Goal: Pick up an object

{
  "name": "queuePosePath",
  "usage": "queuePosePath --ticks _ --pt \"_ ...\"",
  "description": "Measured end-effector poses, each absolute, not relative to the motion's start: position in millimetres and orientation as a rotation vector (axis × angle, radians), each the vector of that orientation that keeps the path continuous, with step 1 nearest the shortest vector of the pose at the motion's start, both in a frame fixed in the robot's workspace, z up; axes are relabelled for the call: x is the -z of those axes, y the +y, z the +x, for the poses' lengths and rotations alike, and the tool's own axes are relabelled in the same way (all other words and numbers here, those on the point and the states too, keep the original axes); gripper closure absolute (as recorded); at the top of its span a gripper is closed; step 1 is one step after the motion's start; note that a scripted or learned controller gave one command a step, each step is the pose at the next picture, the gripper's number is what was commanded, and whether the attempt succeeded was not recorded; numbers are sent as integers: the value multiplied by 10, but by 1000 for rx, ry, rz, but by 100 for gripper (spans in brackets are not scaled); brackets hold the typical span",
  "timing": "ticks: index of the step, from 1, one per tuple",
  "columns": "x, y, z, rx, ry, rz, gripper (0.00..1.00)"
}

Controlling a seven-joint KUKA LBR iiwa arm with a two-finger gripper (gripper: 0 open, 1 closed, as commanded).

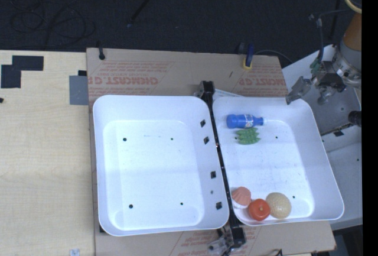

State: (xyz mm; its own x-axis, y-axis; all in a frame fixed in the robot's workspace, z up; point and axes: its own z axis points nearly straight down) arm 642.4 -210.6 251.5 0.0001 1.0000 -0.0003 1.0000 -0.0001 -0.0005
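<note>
The right bin (328, 173) holds a blue bottle (244, 121) lying on its side near the far wall, with a small green leafy toy (248, 136) just in front of it. In the near corner sit a pink piece (240, 195), a red tomato-like ball (258, 209) and a tan round object (279, 204), close together. My gripper (310, 91) hangs over the far right corner of the right bin, up and to the right of the bottle. It is open and holds nothing.
The left bin (98, 148) lies beside the right one, with a black divider strip (214, 148) between them. Brown cardboard (165, 74) lies under both bins. A light wooden tabletop (41, 154) extends to the left.
</note>
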Motion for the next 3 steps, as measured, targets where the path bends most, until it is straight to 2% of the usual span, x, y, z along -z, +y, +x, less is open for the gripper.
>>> queuePosePath --ticks 1,3 --pt "-2925 -2136 6445 2 -2227 -2220 0" --pt "-4048 -2143 5692 1 -2220 -2226 0"
